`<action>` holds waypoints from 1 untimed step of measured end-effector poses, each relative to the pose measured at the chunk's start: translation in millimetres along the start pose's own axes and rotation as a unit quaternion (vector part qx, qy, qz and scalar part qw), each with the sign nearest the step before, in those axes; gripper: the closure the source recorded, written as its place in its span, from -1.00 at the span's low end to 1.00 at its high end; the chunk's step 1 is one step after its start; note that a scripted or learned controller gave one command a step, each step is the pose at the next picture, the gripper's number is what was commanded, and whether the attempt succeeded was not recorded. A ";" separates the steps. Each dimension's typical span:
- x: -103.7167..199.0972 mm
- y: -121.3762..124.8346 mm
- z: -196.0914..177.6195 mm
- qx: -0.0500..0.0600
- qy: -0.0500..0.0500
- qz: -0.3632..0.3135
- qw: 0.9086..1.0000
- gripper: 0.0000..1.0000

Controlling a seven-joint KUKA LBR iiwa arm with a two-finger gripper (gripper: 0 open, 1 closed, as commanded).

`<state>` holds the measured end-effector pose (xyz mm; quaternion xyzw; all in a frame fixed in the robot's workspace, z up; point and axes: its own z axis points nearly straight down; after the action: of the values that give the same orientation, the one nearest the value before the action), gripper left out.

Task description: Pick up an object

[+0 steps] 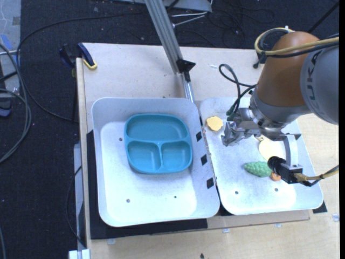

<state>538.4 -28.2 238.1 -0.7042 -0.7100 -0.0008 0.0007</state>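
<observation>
**Operator:** Report tool position.

**Arm:** My tool (pixel 230 136) sits over the right bin (pixel 237 198), in its upper left part, just right of the wall shared with the left bin (pixel 108 198). My wrist, with the orange band (pixel 288 72), stands above it and covers the bin's upper right corner.

**Operator:** Tool state?

**Arm:** I cannot tell. The fingertips are small and dark against the bin floor, and I see nothing between them.

**Operator:** List objects in the right bin.

**Arm:** A yellow piece (pixel 214 124) lies just left of my tool, near the bin's upper left edge. A green object (pixel 257 169) lies below and right of my tool, apart from it. An orange piece (pixel 276 176) rests just beside the green object's right end. A pale yellow object (pixel 268 148) lies above the green one, partly hidden by my wrist.

**Operator:** Left bin?

**Arm:** A blue divided plate (pixel 158 143) with three compartments lies flat near its centre. Both bins rest on the desk (pixel 135 69).
</observation>
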 end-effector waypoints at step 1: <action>57.8 -17.8 8.9 0.001 0.000 0.000 1.000 1.00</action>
<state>520.2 29.4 229.3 -0.7044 -0.7098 0.0002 0.0017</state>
